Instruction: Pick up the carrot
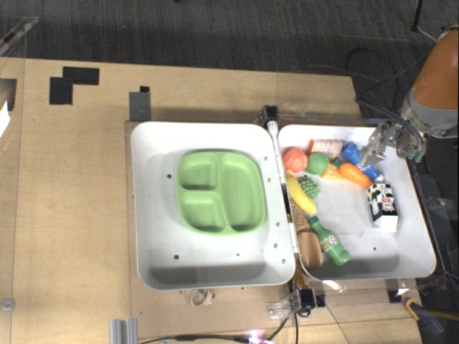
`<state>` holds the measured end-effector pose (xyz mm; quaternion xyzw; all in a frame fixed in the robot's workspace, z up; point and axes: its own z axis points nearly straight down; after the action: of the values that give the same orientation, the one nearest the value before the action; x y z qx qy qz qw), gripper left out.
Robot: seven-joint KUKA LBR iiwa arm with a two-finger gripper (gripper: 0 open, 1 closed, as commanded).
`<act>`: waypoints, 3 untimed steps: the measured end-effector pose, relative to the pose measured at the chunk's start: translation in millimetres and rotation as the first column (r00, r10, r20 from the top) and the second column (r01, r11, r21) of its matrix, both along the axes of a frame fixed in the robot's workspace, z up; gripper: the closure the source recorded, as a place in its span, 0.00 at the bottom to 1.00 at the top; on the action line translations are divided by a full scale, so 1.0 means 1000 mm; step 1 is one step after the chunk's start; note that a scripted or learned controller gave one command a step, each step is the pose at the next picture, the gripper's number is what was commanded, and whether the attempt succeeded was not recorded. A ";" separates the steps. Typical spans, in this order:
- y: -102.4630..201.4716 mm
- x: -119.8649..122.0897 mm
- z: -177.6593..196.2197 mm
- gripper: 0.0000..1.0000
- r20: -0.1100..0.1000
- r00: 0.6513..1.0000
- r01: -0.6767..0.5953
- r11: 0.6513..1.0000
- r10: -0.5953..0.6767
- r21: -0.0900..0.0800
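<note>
Two shallow white bins sit side by side on a tan wooden bench, seen from above at a slant. The left bin (154,192) holds a green divided plate (220,190) near its middle, with bare white floor around it on every side.

The right bin (416,249) is crowded along its top and left edges, while its centre and lower right floor lie open. The carrot (353,173) lies in the upper part of this bin, orange, its long axis running from upper left to lower right, roughly along the bin's width with a slight downward slant. Which end is the tip is too small to tell. A blue object (351,153) sits just above it, a small green item (316,164) and a red-orange round one (295,158) lie to its left, and a black and white carton (382,204) stands just below and to its right.

A yellow banana (302,196) runs diagonally along the left wall, and a green bottle (330,244) and a brown wooden piece (310,248) lie near the lower left corner.

The arm enters from the right, its orange band at the upper right corner of the view. The gripper (373,156) hangs over the bin's upper right area, just above and right of the carrot, close to the bin's top rim. Whether its fingers are spread or closed cannot be told, and nothing is seen between them.
</note>
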<state>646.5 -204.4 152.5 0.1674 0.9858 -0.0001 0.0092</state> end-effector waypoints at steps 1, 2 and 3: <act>0.032 -0.035 -0.063 0.00 -0.003 0.989 -0.146 0.989 0.146 -0.001; 0.034 -0.042 -0.063 0.00 -0.002 0.999 -0.043 0.999 0.043 0.001; 0.035 -0.044 -0.063 0.00 -0.004 0.942 0.335 0.942 -0.335 0.007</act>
<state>602.3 -168.9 89.1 0.3325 0.9431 0.0020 0.0070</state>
